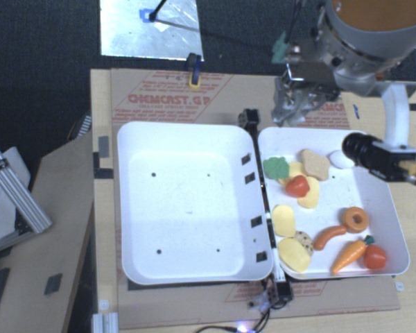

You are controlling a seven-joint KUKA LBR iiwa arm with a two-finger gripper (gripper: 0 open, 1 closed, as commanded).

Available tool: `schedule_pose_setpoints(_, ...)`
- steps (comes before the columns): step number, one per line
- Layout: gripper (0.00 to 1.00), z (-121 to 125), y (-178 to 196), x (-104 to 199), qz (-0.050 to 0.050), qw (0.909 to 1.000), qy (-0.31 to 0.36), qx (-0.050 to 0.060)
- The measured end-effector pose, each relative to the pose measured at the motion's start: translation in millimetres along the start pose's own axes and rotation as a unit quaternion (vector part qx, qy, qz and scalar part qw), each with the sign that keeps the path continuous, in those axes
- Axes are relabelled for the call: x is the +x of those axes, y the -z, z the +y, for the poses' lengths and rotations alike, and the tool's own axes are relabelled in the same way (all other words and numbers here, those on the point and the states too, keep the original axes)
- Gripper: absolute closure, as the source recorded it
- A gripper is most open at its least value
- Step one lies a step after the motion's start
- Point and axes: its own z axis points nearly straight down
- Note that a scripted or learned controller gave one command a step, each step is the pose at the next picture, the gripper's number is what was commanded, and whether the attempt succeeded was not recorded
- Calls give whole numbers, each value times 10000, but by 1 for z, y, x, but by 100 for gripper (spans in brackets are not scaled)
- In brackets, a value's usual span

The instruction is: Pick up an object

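Hovering: end effector [298, 106] beyond right bin [388, 207] | finger state: cannot tell | toy carrot [350, 254] in bin

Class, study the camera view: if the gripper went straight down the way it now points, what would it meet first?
The gripper hangs above the far rim of the right bin. Straight down, it would probably meet that rim or the cardboard just behind it, before any toy food; depth is unclear from this slant.
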Motion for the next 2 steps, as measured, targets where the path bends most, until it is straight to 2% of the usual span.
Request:
schedule_pose_setpoints(1, 100, -2, -1, 76, 17, 10000, 83, 5)
schedule_pose_setpoints(2, 100, 0, -20, -24, -5, 10000, -13, 9)
